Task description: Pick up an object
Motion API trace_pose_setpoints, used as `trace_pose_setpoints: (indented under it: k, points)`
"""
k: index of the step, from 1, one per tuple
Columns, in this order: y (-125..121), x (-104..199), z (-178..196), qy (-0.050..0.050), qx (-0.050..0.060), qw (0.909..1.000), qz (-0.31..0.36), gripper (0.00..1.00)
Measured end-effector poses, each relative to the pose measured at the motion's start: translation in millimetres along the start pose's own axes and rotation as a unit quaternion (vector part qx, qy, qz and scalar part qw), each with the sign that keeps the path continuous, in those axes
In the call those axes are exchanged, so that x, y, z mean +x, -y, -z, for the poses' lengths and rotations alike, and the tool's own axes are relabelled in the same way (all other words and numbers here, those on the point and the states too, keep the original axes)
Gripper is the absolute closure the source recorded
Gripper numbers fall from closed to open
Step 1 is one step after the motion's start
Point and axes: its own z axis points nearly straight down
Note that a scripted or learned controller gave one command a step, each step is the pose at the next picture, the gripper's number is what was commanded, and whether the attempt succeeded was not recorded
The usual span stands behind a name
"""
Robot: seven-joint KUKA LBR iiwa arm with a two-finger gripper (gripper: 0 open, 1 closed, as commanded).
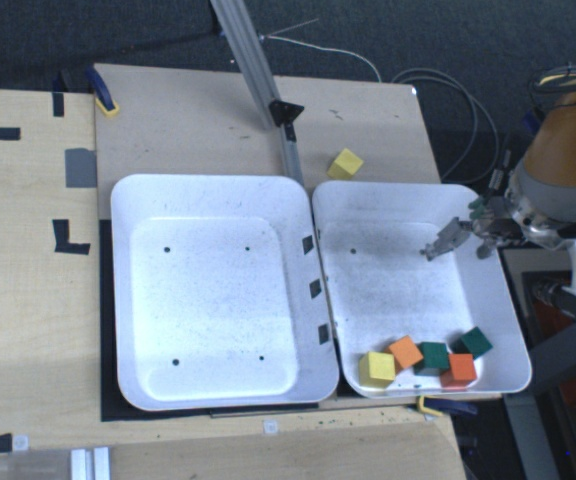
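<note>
Blocks (423,360) cluster in right bin's (368,218) near corner: yellow, orange, green, red. Gripper (458,236) hovers above, well apart; fingers' state unclear. Stray yellow cube (345,163) on desk (188,118).

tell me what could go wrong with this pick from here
1. The blocks sit bunched and touching in the right bin's near corner, so closing on one may nudge its neighbours or catch two.
2. They lie close to the bin's wall, so a finger might strike the rim on descent.
3. The gripper hangs above bare floor, apart from the cluster; closing there would likely grab nothing.
</note>
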Motion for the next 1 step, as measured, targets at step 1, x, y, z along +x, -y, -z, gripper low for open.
trace_pose_setpoints:
  k: [1]
  points:
    - [-67.6, 78.8, 44.4, 0.000, -0.004, 1.0000, 0.005, 0.00]
